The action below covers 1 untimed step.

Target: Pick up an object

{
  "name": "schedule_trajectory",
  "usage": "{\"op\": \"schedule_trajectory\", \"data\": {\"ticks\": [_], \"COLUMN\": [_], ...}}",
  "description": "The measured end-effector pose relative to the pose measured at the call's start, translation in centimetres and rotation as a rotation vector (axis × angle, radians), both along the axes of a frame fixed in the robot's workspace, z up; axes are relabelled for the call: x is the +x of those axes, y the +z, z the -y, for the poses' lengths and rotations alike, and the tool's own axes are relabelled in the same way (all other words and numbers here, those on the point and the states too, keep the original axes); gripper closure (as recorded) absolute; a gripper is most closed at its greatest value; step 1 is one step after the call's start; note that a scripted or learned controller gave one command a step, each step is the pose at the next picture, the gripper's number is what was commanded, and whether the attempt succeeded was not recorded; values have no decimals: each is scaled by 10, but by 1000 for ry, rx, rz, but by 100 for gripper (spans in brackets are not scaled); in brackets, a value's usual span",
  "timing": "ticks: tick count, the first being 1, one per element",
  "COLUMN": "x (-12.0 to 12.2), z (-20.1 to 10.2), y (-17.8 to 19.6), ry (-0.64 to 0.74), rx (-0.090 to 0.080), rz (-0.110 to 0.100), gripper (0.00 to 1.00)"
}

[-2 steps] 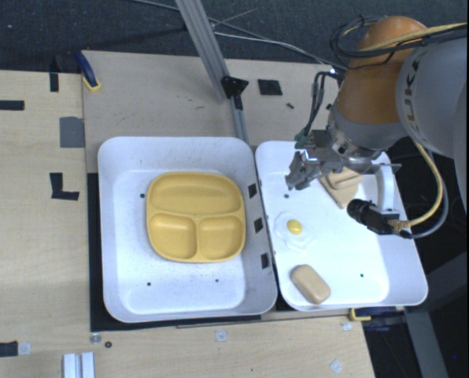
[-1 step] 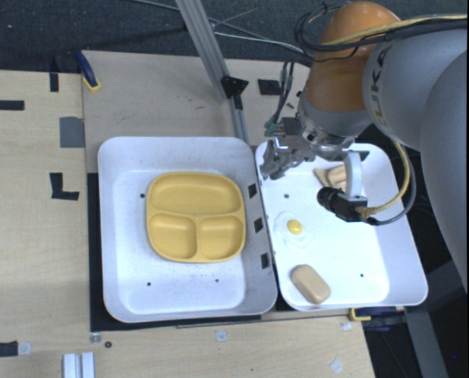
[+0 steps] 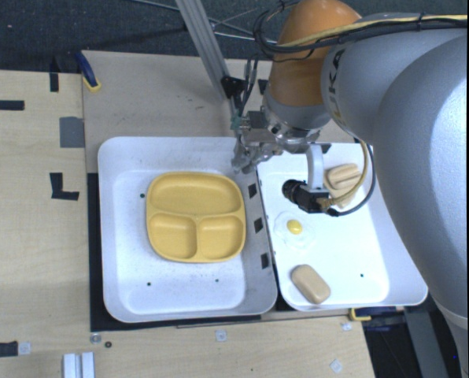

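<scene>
My arm reaches down between both bins; my gripper [image 3: 246,157] hangs there, its grip state unclear. A yellow divided plate [image 3: 196,216] lies just below-left.

Yellow divided plate [image 3: 195,215] flat, left bin [image 3: 124,290].

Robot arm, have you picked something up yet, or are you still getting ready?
Not yet, as far as I can see. The hand sits at the top of the wall between the two bins, with nothing visibly in it. The yellow plate lies in the left bin. The bread roll, fried egg and hot dog bun lie in the right bin. Choosing, grabbing and lifting are all left.
</scene>
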State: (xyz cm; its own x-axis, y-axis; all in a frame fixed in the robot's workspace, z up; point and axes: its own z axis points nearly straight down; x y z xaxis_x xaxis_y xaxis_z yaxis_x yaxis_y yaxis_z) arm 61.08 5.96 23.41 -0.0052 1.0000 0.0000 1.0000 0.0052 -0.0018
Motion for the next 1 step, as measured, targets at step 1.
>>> {"op": "schedule_trajectory", "data": {"ticks": [1], "x": [-1], "z": [3], "y": [1], "ry": [-3], "rx": [-1], "rz": [0], "gripper": [0]}}
